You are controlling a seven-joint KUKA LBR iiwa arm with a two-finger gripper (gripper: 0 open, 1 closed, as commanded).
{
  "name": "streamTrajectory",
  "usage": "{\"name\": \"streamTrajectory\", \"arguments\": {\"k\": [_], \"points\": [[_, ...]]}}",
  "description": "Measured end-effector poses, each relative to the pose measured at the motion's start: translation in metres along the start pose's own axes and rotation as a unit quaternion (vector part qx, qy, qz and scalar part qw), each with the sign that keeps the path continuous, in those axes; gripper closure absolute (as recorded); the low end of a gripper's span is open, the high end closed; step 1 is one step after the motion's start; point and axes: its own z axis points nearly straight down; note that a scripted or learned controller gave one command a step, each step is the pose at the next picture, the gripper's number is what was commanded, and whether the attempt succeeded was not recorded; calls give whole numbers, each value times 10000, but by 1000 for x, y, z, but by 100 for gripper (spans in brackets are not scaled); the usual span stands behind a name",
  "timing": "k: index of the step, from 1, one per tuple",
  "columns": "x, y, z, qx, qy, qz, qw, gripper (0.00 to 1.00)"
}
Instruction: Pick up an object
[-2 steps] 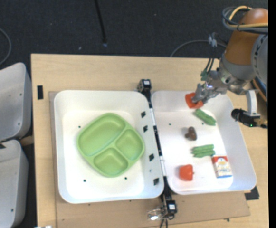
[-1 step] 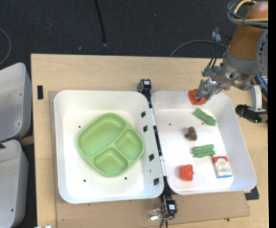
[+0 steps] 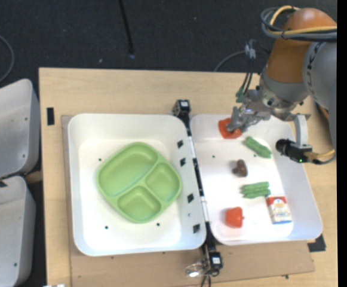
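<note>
Over in the right bin (image 3: pixel 298 217), the end effector (image 3: pixel 240 122) hangs low at the far corner, right on top of a red-orange piece (image 3: pixel 228 130). From here I cannot tell how wide it is set, or whether it grips that piece or merely touches it. Loose on the bin floor lie a green pod (image 3: pixel 257 146), a brown lump (image 3: pixel 240 168), a second green pod (image 3: pixel 255 189), a red tomato (image 3: pixel 234 217) and a small carton (image 3: pixel 278 209). The left bin (image 3: pixel 86 226) holds a green divided plate (image 3: pixel 139 181).
</note>
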Motion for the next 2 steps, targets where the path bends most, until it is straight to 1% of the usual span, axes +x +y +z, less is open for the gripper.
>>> {"name": "streamTrajectory", "arguments": {"k": [1,2], "points": [[47,-28,-8,4,3,3,10000,100],[92,-49,-1,10,3,1,10000,100]]}}
